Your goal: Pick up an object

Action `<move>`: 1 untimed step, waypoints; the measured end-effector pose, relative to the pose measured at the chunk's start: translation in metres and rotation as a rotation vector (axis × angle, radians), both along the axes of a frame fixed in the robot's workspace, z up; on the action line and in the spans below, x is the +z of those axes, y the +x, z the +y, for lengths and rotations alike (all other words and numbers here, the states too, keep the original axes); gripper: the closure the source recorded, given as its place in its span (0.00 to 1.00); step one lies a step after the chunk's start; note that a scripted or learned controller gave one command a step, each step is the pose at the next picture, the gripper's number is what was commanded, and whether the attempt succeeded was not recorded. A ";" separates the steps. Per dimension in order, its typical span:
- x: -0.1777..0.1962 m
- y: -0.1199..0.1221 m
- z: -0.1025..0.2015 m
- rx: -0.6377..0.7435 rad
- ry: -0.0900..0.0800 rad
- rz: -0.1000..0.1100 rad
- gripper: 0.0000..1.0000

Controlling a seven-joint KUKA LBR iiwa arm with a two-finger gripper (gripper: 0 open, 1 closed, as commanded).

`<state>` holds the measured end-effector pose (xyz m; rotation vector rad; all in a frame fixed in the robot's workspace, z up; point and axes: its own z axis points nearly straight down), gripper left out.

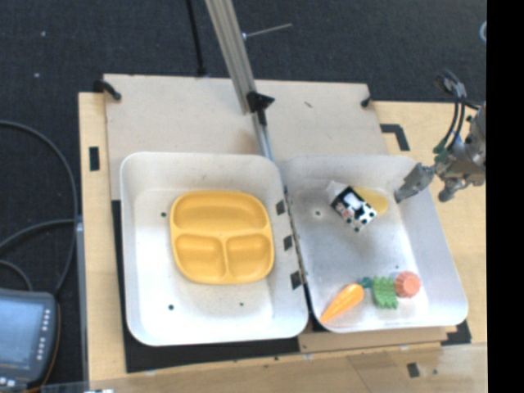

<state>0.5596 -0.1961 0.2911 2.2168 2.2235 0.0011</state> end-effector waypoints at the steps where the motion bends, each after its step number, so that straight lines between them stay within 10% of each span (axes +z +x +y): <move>1: 0.000 0.000 0.000 0.000 0.000 0.000 0.00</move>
